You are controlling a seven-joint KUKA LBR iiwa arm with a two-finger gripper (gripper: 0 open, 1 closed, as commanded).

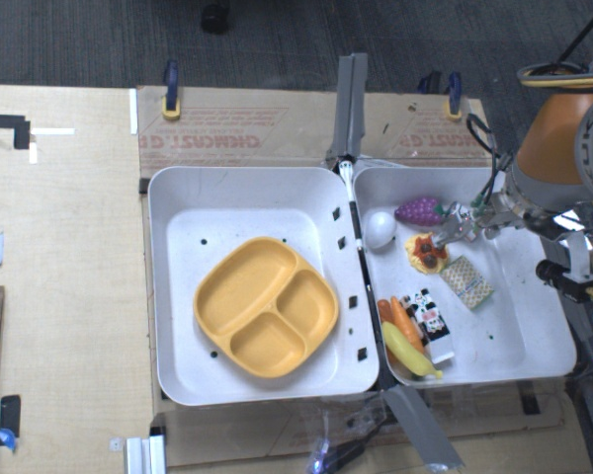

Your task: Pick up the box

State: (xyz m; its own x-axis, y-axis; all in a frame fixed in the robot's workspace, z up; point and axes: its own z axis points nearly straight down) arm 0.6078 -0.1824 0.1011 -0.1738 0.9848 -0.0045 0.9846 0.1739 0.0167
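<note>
Gripper (pixel 455 223) of mine hangs low in the right white bin (pixel 534 349), just above the patterned beige box (pixel 466 281); whether it is open, I cannot tell.

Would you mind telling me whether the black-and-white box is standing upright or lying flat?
Lying flat: the black-and-white box rests lengthwise on the right bin's floor, beside the banana and carrot.

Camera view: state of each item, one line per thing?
box: lying flat in right bin, beside carrot and banana, not gripped.
gripper: low over right bin's far side, finger state unclear.
yellow divided plate: flat in left bin, right side up.
patterned pouch: lying flat, loose.
white egg: against the bin's left wall.
</note>
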